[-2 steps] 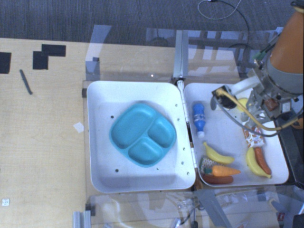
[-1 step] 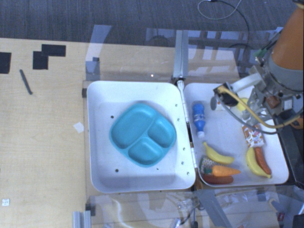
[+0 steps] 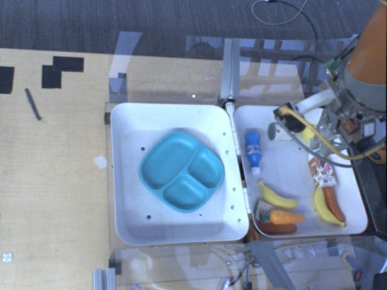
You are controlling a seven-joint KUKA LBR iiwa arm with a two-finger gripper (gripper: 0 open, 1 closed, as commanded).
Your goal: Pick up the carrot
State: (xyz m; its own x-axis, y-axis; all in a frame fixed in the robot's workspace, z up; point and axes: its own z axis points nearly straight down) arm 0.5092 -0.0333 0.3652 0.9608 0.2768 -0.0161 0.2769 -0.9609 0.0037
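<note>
The carrot [image 3: 285, 217] is orange with a green top and lies at the front edge of the right bin [image 3: 284, 168], beside a small yellow banana [image 3: 277, 196] and on top of a dark red piece [image 3: 279, 228]. My gripper [image 3: 336, 130] hangs over the back right part of that bin, well behind and to the right of the carrot, with nothing seen in it.
A blue bottle [image 3: 253, 150] lies by the right bin's left wall. A printed packet [image 3: 322, 173], a second banana [image 3: 325, 209] and a red-brown sausage [image 3: 334, 203] lie at its right side. The left bin [image 3: 127, 162] holds a blue divided plate [image 3: 182, 170].
</note>
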